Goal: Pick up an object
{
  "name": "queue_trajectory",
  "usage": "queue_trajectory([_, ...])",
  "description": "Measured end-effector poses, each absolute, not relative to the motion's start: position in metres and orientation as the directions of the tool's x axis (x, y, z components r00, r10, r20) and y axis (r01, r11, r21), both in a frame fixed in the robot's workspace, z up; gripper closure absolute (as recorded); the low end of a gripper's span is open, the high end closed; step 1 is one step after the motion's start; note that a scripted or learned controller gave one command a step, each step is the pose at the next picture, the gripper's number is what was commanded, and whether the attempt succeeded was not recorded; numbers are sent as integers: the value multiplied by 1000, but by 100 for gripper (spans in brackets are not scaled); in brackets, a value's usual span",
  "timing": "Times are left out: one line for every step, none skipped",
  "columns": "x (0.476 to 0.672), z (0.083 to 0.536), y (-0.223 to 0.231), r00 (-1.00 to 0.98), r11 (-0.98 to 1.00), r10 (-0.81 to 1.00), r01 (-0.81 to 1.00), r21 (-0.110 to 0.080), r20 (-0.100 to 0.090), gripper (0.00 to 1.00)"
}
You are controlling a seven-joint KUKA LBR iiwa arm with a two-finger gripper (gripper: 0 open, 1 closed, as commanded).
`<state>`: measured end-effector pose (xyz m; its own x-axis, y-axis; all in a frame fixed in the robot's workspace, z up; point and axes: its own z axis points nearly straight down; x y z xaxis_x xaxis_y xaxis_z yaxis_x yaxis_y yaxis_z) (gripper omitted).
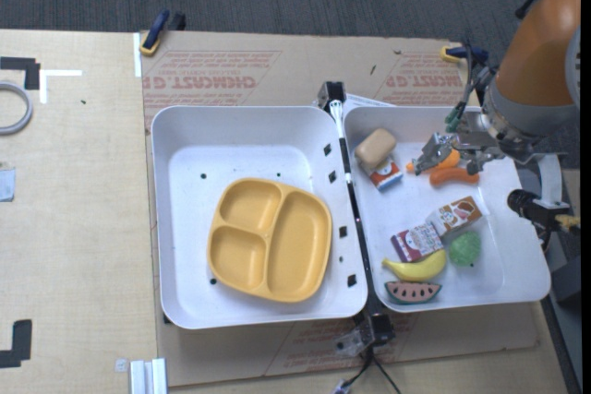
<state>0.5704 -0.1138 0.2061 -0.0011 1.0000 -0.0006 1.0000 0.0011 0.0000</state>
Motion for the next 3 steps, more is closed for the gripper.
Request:
queue_trajectory([543,92,-124,-348,348,938,938,0,0,0])
queue_trajectory([544,102,-125,-345,345,939,939,2,-1,100])
queue_trajectory([532,237,-92,-257,257,966,966,2,-2,100])
